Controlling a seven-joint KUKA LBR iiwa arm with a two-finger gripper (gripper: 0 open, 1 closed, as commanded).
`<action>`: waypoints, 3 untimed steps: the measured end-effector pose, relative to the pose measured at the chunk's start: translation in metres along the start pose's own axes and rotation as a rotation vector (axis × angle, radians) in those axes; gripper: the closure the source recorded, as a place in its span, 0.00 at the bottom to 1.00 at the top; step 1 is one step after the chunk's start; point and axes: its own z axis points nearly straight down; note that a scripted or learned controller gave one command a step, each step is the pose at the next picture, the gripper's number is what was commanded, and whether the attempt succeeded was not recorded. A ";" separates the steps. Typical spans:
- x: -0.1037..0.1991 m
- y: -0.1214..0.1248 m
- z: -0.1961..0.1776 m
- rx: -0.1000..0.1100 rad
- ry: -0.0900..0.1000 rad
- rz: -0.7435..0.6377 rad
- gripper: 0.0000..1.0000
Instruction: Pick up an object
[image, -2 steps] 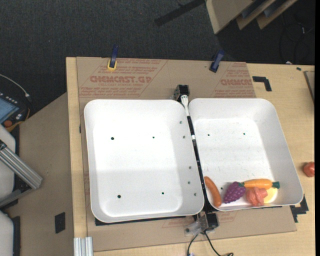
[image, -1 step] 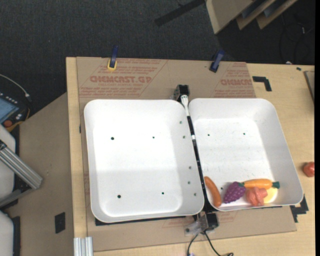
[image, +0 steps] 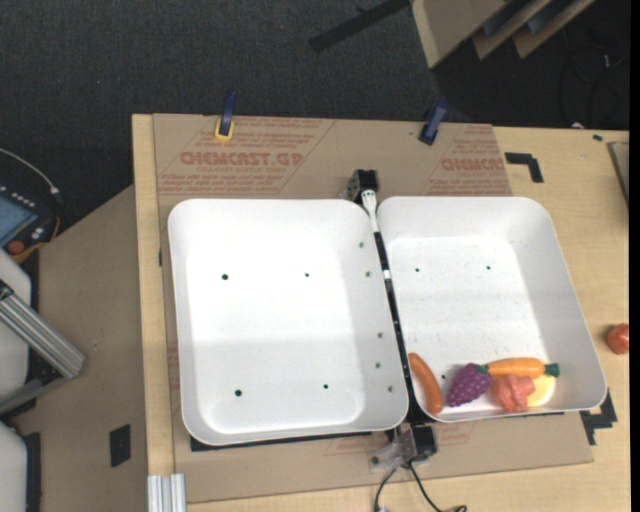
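Several toy foods lie along the near edge of the right bin (image: 520, 250). An orange sausage-shaped piece (image: 425, 382) lies by the bin's left wall. To its right sits a purple bunch of grapes (image: 467, 384). An orange carrot with a green tip (image: 521, 367) rests above a red piece (image: 510, 393), and a yellow piece (image: 541, 392) touches both.
The left bin (image: 275, 320) sits beside the right one on a cardboard sheet (image: 300, 150). Two clamps (image: 226, 118) hold the sheet's far edge. A small red object (image: 618, 339) lies on the bench at the right. A metal rail (image: 35, 330) stands at the left.
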 end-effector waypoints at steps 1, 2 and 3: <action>0.000 0.000 0.000 0.000 0.000 0.000 1.00; 0.000 0.000 0.000 0.000 0.000 0.000 1.00; 0.000 0.000 0.000 0.000 0.000 0.000 1.00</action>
